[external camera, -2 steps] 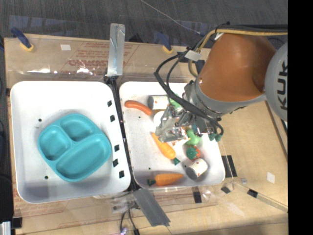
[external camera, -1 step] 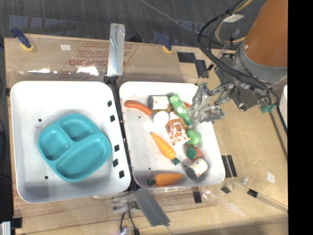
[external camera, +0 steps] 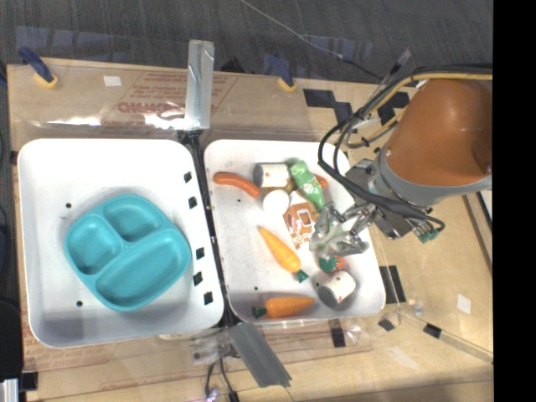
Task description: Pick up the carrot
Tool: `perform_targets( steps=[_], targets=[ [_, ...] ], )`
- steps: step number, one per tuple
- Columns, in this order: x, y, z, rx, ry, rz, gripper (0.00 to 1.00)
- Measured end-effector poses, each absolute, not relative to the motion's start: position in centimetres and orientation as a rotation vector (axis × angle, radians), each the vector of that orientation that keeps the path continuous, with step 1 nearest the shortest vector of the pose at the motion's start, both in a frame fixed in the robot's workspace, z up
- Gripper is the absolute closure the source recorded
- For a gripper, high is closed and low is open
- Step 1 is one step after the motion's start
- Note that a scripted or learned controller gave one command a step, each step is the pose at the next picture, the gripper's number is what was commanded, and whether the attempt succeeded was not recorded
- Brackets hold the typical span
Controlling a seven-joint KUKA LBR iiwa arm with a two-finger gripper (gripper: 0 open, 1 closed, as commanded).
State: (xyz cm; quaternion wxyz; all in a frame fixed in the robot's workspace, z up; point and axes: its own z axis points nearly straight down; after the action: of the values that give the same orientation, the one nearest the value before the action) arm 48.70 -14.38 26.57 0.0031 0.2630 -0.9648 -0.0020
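The orange plastic carrot with a green tip lies slantwise in the middle of the right shallow white bin (a second carrot rests near the front wall). Just right of it hovers the metal two-finger gripper; whether its claw is parted I cannot tell. The left white bin holds a turquoise divided plate.

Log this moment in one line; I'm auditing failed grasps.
task: pick carrot | gripper: in right bin, grasp unclear | carrot: loose in bin
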Motion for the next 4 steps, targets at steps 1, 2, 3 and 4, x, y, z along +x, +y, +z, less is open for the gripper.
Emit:
perform_targets(
  steps=[1, 2, 3, 4],
  targets=[
    [48.8, -14.3, 26.9, 0.829, -3.031, 0.0, 0.0],
    [49.0, -12.8, 14.1, 1.267, -2.871, -0.007, 0.0],
    [49.3, -13.6, 9.5, 1.258, -2.897, 0.014, 0.0],
    [49.2, -13.3, 10.4, 1.27, -2.887, 0.007, 1.0]
  ],
)
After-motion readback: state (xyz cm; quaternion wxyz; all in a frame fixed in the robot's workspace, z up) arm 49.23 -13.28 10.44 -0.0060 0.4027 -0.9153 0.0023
